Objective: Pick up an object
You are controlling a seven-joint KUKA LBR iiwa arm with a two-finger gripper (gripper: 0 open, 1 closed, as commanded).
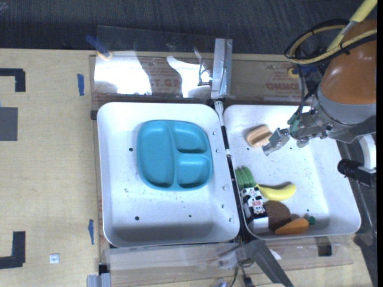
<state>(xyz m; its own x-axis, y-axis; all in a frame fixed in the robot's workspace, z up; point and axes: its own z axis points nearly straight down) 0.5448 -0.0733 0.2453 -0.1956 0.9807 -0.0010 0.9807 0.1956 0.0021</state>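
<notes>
Plate (pixel 175 154) fills left bin (pixel 114 178); bun (pixel 258 135), banana (pixel 278 191) share right bin (pixel 323 178).

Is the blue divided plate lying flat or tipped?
Flat: the blue plate rests face up on the left bin floor, compartments upward.

Bright, even overhead lighting, with strong glare at the far side.

A blown-out white reflection is seen on the clear panel (pixel 152 70) behind the left bin (pixel 114 178), where detail is washed out. The white floors of both bins are rendered very bright, and only soft, short shadows are cast beneath the blue tray (pixel 175 154) and the small items in the right bin (pixel 335 190). Mild softness is noticed overall, and fine textures are left slightly blurred.
</notes>
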